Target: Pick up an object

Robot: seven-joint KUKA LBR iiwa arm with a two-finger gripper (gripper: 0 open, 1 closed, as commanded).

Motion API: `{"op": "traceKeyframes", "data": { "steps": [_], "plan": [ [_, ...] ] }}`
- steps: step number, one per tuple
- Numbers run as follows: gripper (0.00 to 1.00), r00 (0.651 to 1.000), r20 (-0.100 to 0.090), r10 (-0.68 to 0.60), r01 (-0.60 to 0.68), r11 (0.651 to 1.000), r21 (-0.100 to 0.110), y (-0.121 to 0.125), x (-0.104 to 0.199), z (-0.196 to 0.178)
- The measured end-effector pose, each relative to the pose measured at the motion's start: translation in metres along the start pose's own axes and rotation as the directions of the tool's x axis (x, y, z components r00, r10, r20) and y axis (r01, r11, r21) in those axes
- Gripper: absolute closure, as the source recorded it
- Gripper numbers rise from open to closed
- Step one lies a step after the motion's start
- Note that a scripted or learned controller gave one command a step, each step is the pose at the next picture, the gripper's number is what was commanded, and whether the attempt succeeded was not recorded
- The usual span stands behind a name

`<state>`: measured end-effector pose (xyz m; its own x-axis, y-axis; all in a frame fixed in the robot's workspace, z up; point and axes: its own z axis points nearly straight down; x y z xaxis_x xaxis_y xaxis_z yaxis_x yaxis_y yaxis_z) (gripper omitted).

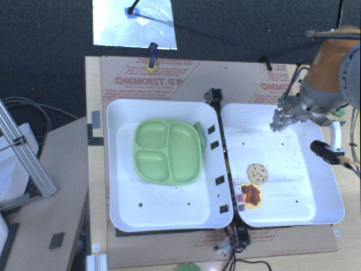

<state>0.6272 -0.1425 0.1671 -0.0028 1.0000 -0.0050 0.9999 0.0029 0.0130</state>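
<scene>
Tool (276, 123) hangs low over the far part of the right bin (293, 196), toward that bin's far right corner, tip pointing down at bare white floor. Released or clenched: cannot tell from this slant. Nothing is visibly grasped. Nearest candidate is the cookie (257, 173), a round tan disc with dark chips. It lies flat toward the bin's left wall, well apart from the tool and on its near side. Just beyond it, closer to the near left corner, lies a red-and-yellow flat piece (251, 195), likely a toy pizza slice, close to the cookie but not touching, and tight against the left wall. Judgement: the pick is not yet begun, and the tool must travel toward the near left of the bin before any descent. Risks from here: both pieces are thin and lie flat, so a closing tool may skate over them or push them away. The slice sits so near the wall that the tool could strike the wall or the divider between the bins. A descent at the present spot would close on nothing. The left bin (124, 208) holds a green divided plate (168, 152) with three compartments, sitting about centre. It is broad and shallow, with a poor rim for a narrow tool. Both bins rest side by side on the tabletop (96, 168).
</scene>
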Motion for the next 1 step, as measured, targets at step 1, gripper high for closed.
{"op": "traceKeyframes", "data": {
  "steps": [1],
  "plan": [
    [1.0, 1.0, -0.005, -0.008, 0.008, 1.0, 0.002, 0.029, 0.0597, -0.0596]
  ]
}}
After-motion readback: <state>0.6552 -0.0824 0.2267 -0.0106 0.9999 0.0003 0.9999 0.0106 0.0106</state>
